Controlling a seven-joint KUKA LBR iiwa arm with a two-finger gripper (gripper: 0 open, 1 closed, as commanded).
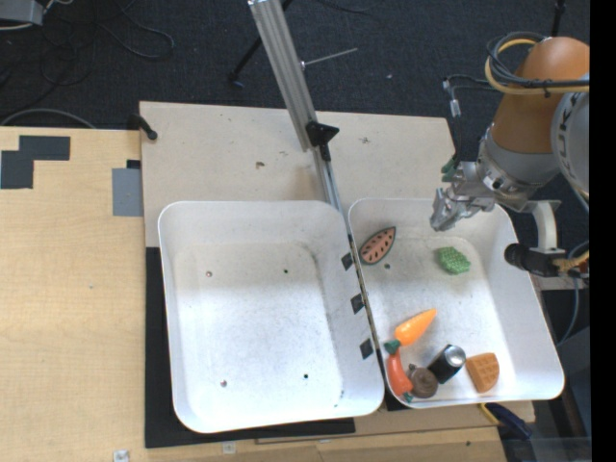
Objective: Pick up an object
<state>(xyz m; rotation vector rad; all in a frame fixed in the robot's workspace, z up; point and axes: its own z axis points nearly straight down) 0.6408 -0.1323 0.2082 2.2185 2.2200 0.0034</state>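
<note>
In the right-hand shallow white bin (525,287) lie all the loose things. A small green, bumpy-surfaced lump (452,260) sits in the upper middle of its floor, apart from the rest. A brown oval piece with darker stripes (377,245) rests near the bin's left wall, tilted up to the right. Lower down, an orange carrot-shaped toy (416,326) points up-right, and at the near edge cluster a red-orange chilli-like piece with a green tip (397,367), a dark brown round object (423,382), a black cylinder with a silver end (447,363) and an orange-tan wedge (482,372). The left-hand white bin (183,296) lies alongside, the two meeting under a slanted grey metal rail (289,75). The grey arm with its orange band (549,75) reaches in from the right, wrist angled down-left. Its metal two-finger gripper (445,217) hovers above the bin's far edge, just up from the green lump and not touching it; whether its tips are apart or together cannot be told, and nothing shows between them.
</note>
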